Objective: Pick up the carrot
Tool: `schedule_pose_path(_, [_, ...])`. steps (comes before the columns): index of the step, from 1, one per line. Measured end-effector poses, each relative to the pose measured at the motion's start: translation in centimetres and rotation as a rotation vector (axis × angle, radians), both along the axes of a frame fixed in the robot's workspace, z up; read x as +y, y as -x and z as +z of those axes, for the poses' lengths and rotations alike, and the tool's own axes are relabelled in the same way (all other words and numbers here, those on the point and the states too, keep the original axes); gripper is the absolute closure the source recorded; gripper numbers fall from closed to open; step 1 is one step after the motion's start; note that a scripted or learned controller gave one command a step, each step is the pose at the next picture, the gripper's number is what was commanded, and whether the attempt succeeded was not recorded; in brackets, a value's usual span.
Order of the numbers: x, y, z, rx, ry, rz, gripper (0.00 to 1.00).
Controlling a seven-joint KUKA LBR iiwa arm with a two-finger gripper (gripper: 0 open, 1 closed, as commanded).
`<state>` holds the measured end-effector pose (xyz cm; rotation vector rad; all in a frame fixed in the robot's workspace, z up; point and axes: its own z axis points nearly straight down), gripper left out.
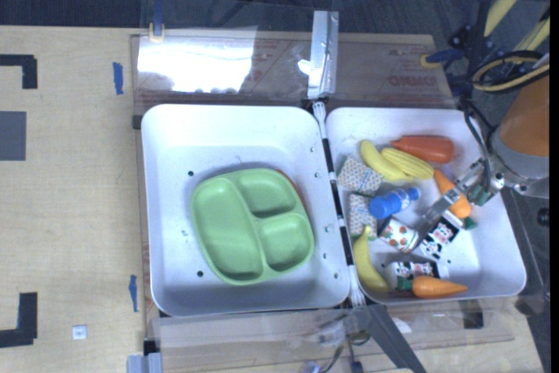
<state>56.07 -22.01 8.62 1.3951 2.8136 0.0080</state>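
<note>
An orange carrot point(435, 286) with a green top lies along the front wall of the right bin point(507, 262). My gripper point(456, 207) hangs over the middle right of that bin, a good way behind the carrot and apart from it. Small orange pieces point(445, 183) show right at the gripper; I cannot tell whether they are held or lie underneath. A longer red-orange vegetable point(425, 148) rests at the back of the bin.
The right bin also holds yellow bananas point(395, 160), another banana point(367, 262) by the left wall, a blue bottle point(389, 203), a patterned cloth point(358, 179) and small printed packets point(437, 238). A green divided plate point(253, 224) sits in the left bin point(175, 135).
</note>
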Motion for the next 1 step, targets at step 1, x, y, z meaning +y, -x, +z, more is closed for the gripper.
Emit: schedule_pose_path(1, [-0.21, -0.13, 1.17, -0.007, 0.002, -0.004, 1.0])
